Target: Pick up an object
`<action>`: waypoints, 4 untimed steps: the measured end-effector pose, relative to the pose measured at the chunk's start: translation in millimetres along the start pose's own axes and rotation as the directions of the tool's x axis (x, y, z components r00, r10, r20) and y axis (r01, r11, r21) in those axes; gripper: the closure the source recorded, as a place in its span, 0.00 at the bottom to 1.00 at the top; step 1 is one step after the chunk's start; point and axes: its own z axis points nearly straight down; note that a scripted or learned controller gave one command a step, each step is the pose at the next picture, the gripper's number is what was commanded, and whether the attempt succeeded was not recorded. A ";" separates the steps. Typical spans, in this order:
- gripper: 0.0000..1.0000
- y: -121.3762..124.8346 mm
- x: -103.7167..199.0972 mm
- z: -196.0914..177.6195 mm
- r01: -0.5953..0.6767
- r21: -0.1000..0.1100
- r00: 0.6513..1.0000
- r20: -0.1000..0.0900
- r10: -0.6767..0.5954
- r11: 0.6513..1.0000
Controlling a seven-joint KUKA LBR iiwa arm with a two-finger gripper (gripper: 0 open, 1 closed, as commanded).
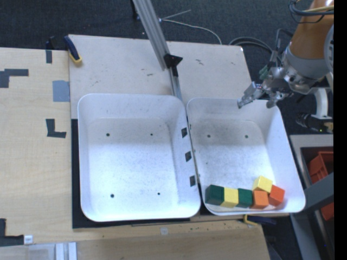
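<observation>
In the camera view, the two-finger gripper (254, 97) is seen above the right shallow white bin's (286, 140) far rim; its state cannot be told. Coloured wooden blocks (245, 195) are packed along the near wall, so a grasp could be blocked by neighbours.

Even, soft overhead light; slightly blurry, grainy picture, perhaps faint shadows.

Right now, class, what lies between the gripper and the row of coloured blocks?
In the camera view, just the speckled floor of the right bin separates the gripper from the blocks.
</observation>
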 end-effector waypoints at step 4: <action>1.00 -76.7 -1.0 4.9 0.000 0.000 1.000 -0.001 0.000 1.000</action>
